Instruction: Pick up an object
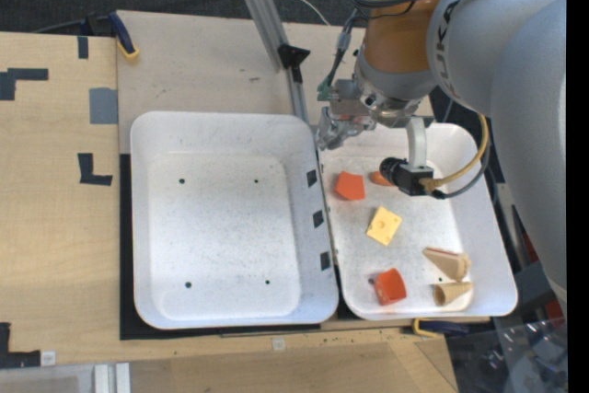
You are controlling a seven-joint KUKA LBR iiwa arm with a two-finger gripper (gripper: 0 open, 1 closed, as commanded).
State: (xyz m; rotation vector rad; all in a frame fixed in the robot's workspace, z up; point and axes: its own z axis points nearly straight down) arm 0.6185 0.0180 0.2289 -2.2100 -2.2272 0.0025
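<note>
Five small pieces lie in the right bin (479, 290): orange block (349, 187), yellow cheese wedge (384, 225), red block (390, 287), two tan cones (449, 264). End effector (333, 132) hangs over the bin's far left corner, just beyond the orange block; open or closed, cannot tell. Left bin (147, 198) alongside on the bench (55, 198). Risk: descending there, it may strike the bin wall or nudge the block aside.

Wooden bench (55, 198) bearing two white bins side by side, left bin (221, 216) and right bin (479, 235), edges touching, on a black mat (126, 244).
</note>
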